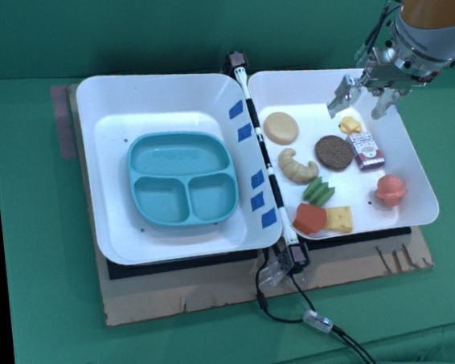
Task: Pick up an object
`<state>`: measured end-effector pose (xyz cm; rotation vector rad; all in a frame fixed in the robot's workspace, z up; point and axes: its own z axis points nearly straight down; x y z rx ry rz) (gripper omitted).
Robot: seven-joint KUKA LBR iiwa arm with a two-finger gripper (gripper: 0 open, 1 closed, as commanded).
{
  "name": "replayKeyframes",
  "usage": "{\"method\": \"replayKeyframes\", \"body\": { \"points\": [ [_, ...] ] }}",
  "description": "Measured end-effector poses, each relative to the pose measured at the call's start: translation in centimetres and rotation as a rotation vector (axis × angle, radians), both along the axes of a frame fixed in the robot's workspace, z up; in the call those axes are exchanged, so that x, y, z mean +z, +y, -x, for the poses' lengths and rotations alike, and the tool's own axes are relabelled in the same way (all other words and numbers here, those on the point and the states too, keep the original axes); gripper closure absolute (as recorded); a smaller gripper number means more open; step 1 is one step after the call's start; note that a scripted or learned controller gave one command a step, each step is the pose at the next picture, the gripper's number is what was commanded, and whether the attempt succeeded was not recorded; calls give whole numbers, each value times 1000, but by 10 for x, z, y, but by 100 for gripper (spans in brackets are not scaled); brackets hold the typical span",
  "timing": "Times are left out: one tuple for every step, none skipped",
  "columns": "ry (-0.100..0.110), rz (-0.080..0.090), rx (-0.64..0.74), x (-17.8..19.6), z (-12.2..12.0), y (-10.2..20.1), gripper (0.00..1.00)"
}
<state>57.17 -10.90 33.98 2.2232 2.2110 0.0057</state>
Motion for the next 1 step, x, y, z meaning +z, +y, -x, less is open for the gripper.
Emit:
{"method": "replayKeyframes", "body": {
  "points": [
    [-18, 7, 0, -139, 4, -44, 0]
  ]
}}
